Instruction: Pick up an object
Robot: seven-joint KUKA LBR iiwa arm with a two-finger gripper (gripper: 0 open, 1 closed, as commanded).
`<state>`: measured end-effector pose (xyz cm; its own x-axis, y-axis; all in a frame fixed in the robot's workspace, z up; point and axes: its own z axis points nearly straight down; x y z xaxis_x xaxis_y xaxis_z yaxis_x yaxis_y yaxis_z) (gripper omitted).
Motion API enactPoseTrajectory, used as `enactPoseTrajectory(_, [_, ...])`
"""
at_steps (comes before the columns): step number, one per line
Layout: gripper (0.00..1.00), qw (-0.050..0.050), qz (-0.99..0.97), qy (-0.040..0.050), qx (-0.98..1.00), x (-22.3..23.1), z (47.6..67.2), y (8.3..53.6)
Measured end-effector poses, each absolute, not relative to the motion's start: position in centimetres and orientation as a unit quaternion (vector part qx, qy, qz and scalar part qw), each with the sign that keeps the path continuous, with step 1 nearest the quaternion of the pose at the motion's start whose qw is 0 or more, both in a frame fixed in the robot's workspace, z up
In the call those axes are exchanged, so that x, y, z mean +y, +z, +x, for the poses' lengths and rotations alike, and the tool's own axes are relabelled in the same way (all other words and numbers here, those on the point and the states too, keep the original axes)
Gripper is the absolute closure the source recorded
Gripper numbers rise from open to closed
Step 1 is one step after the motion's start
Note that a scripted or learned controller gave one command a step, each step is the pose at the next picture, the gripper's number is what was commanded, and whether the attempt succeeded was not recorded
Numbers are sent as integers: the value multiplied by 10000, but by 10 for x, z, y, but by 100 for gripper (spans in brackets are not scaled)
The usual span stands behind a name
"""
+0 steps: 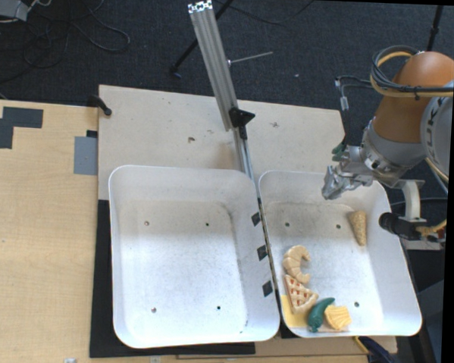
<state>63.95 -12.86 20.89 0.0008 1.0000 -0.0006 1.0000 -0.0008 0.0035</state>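
Right, the grey arm [413, 111] with its orange band reached in from the right, and its jaws [334, 186] hung over the far edge of the right bin [389, 276]; couldn't tell if they were open or closed, and nothing showed between them. Objects all lay in the right bin: a tan cone-shaped piece [358, 225] near the far right wall, apart from the rest, and a cluster at the near left corner, namely a croissant-like piece [298, 263], a red-and-cream waffle wedge [299, 293] just below it, a green item [319, 313] touching a yellow lump [337, 318]. The left bin [130, 286] sat beside it on the pale surface [161, 128], with a slanted metal rail [218, 70] rising behind the gap between the bins.
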Motion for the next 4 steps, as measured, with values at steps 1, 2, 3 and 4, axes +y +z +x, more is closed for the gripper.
enactPoseTrajectory(1, [100, 4, 7067, 3, 7075, -130, 640, 228])
enactPoseTrajectory(2, [100, -25, 7058, -7, 7084, -81, 632, 218])
enactPoseTrajectory(3, [100, -29, 7055, -8, 7087, -24, 623, 211])
enactPoseTrajectory(4, [100, -25, 7059, -12, 7083, 21, 620, 212])
